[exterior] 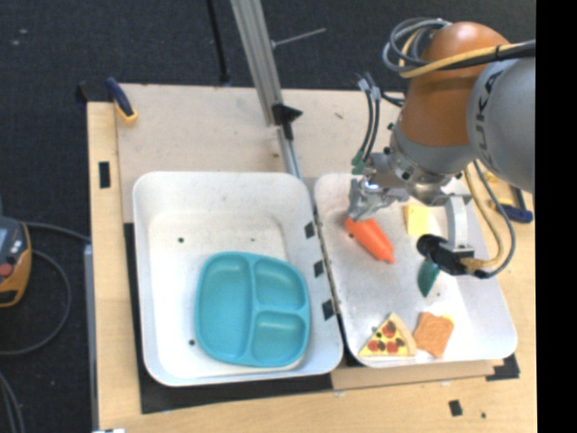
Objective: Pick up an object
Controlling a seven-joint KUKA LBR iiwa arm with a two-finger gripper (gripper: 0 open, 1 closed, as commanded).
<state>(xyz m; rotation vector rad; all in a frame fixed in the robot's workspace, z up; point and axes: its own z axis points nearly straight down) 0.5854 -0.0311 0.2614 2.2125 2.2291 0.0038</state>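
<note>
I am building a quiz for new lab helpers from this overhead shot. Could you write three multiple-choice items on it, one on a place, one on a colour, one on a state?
1. Where does the divided plate lie?
A. In the left bin
B. In the right bin
C. On the bare bench

2. What colour is that plate?
A. Red
B. Light blue
C. Yellow

3. How does the toy carrot lie?
A. Lifted clear above the bin
B. On the floor of the right bin, just below the gripper
C. On the plate

Answers:
1 A: the plate rests on the floor of the left bin.
2 B: its whole surface is light blue.
3 B: the carrot lies flat in the right bin, with the gripper right above its upper end; the pizza slice lies nearer the front edge.
</note>
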